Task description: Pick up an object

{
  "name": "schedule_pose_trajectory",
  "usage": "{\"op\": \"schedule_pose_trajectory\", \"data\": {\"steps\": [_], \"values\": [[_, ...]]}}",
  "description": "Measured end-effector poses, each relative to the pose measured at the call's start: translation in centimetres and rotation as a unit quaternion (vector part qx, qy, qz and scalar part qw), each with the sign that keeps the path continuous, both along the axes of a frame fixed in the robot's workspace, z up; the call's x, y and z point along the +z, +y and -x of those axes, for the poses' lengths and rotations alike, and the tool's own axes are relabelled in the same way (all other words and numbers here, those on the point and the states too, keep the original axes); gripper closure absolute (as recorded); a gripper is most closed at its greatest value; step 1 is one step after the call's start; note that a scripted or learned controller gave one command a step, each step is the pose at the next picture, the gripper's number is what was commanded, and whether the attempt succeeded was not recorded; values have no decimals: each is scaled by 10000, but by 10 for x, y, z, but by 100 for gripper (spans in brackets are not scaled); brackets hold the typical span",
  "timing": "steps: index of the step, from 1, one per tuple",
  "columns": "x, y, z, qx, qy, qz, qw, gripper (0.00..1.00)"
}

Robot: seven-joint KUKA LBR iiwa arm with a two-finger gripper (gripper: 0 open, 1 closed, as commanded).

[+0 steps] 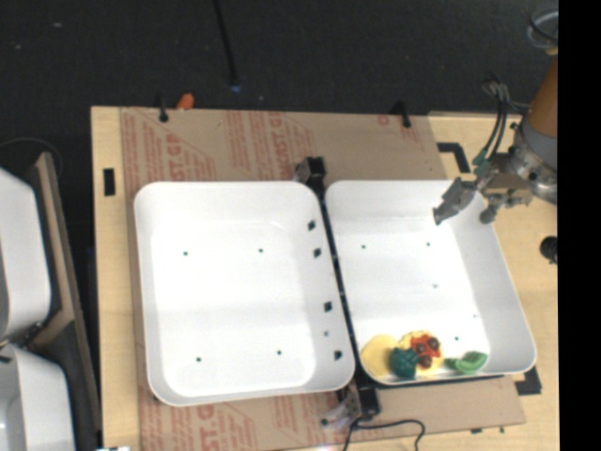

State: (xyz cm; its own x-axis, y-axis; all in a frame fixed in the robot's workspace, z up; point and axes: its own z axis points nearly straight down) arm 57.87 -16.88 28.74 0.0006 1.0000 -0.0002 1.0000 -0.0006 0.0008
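Gripper (467, 207) sits at the upper right, over the far right corner of the right bin (413, 252), with the arm (540, 134) coming in from the right edge. Its two fingers (449, 202) are spread apart with bare bin showing between them; nothing held. Fingers point down and to the left, tilted, above the bin's rim area; whether they touch the bin surface can't be told. Objects are all bunched in the near corner of the right bin, well apart from the gripper: a pale yellow piece (378, 353) lying flat, a teal lump (404, 364) on or against it, a red and dark item (427, 346) just beside the teal one, and a green piece (470, 361) to the right near the bin's front rim. Exact shapes are too small to tell. The teal, red and yellow ones touch or overlap; the green one sits just beside them, contact unclear. Left bin (235, 280) lies next to the right bin, the two meeting along a dark divider (329, 271) with clips. Both bins rest on a cardboard sheet (235, 148) with red print, on a wooden bench (108, 252). A black cable (223, 36) runs across the dark floor at the top.
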Motion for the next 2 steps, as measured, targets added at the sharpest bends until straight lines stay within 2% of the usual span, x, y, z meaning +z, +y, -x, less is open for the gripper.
{"op": "schedule_pose_trajectory", "data": {"steps": [1, 2], "values": [[-182, 1, 36, -5, 65, -14, 10000, 0], [-183, 0, 90, -10, 10, -3, 10000, 0]]}}
